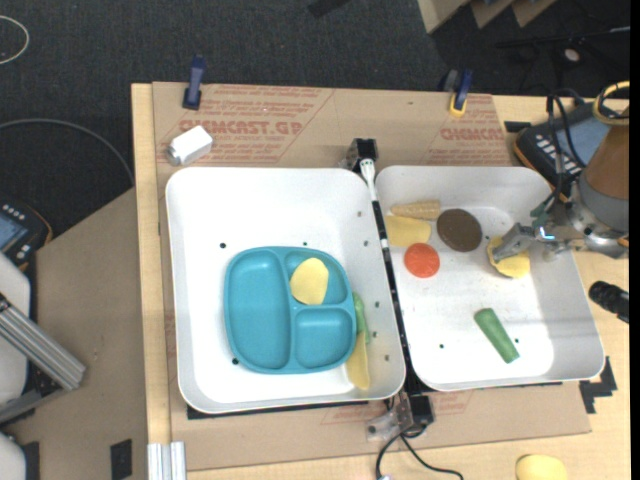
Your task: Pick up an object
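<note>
Over the right bin, my claw sat on a yellow piece; I couldn't tell whether it pinched, nothing lifted.

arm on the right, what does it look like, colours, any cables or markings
The arm is a rounded grey body with an orange-tan band above the wrist. At its end is a small metallic grey gripper with dark fittings and a tiny bluish spot near its base. Black cables loop beside the arm's upper part. No lettering is legible on it.
</note>
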Available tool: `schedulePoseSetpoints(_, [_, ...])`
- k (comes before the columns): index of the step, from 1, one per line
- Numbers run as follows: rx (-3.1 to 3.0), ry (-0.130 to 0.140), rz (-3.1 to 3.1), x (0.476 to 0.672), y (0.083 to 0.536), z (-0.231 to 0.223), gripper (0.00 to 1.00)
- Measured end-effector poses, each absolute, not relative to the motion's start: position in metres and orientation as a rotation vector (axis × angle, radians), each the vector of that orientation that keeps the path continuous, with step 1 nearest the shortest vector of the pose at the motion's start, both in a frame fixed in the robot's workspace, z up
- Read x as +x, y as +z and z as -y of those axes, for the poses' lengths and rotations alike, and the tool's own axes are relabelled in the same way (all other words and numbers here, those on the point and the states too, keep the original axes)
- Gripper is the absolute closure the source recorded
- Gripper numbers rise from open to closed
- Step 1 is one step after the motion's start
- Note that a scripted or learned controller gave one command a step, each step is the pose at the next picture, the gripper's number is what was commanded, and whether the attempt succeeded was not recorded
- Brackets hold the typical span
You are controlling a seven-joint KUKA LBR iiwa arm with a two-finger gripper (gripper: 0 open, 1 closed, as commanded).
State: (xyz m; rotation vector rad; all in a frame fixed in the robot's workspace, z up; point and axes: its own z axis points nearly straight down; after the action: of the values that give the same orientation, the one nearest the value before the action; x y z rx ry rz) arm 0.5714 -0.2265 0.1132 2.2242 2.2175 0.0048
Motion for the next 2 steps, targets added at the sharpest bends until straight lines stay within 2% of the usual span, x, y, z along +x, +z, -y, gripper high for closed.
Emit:
schedulePoseSetpoints(1, [2.221, 0.015, -2.236, 0.528, 0.085, 0.217, 0.00])
schedulePoseSetpoints(2, [2.209, 0.008, -2.215, 0.561, 0.191, 0.224, 0.00])
